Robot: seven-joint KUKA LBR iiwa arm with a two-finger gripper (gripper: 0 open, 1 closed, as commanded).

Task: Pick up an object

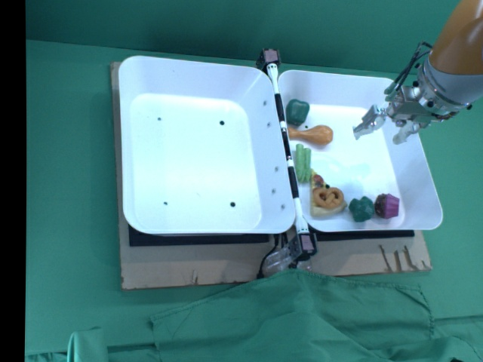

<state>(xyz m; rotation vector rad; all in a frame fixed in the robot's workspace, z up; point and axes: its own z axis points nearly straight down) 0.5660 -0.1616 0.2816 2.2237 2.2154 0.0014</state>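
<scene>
The gripper (386, 125) hovered with jaws wide and empty over the right white plastic bin (423, 194); nearest lay the orange plastic drumstick (312, 134); approach underway; descent needed next.

No readable text, label, brand, number or sign appears anywhere.
</scene>
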